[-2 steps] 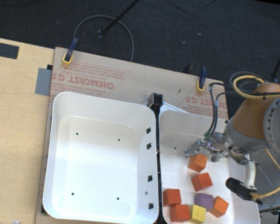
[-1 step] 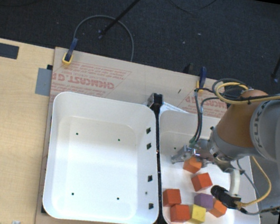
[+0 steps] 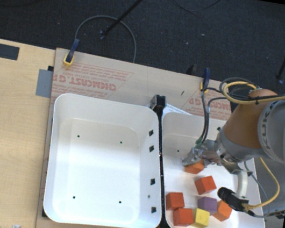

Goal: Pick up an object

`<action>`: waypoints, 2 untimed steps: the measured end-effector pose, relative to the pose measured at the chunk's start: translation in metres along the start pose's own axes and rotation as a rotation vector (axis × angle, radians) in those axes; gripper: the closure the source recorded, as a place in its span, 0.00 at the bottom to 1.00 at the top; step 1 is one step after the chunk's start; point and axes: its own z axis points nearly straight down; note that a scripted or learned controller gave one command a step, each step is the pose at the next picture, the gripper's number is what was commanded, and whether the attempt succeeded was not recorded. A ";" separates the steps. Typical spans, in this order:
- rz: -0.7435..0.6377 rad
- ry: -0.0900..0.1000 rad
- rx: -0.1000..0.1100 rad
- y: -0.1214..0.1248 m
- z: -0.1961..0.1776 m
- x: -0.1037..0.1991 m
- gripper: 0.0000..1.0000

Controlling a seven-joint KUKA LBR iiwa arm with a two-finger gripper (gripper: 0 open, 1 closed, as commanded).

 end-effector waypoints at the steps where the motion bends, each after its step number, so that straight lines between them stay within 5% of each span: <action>1: -0.009 0.003 -0.004 -0.006 -0.092 0.077 1.00; 2: -0.006 0.003 0.003 -0.034 -0.128 0.151 1.00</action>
